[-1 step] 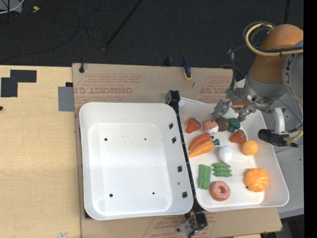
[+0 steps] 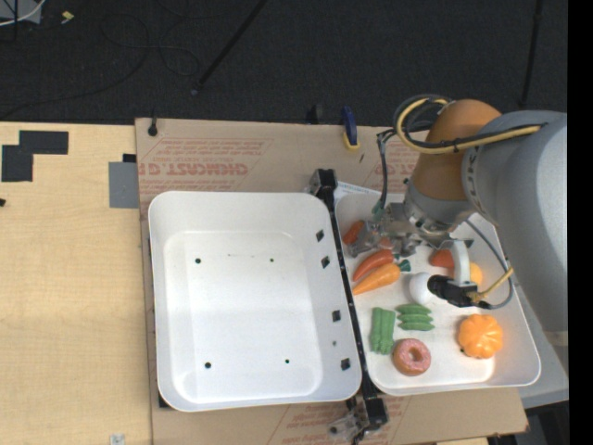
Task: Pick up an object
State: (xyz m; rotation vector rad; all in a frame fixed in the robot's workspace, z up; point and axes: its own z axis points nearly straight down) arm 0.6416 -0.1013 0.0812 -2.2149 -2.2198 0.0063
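My hand sits low over the right bin, near its far left corner. I cannot tell how far it is open, or whether it has hold of anything. The carrot lies just in front of the hand, on the camera's side; I cannot tell whether the two are touching. A red piece lies just left of the hand, by the bin wall. A white piece lies just right of the carrot. Further from the hand, toward the camera, I see a green block, a green pod, a pink donut and a pumpkin. The left bin stands well left of the hand, on the surface.
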